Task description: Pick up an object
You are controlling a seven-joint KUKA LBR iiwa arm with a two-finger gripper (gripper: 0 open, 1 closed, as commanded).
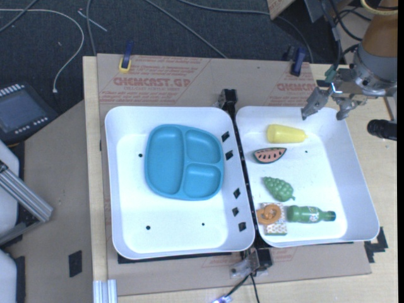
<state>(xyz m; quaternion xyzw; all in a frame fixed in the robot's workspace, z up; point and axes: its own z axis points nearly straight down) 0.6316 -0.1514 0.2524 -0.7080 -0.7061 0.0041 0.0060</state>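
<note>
Camera view: the left bin (120, 188) holds a blue divided plate (184, 162) toward its far edge. The right bin (353, 188) holds a yellow piece (285, 133) near its far edge, a watermelon slice (269, 155) just nearer, green grapes (278, 189) at mid-bin, and a green bottle (309, 215) beside an orange pretzel-like item (270, 214) along the near edge. The gripper (329, 108) hangs over the right bin's far right corner, fingers spread, grasping nothing. Blue clamps (127, 60) pin the cardboard sheet (189, 81) at its far edge.
</note>
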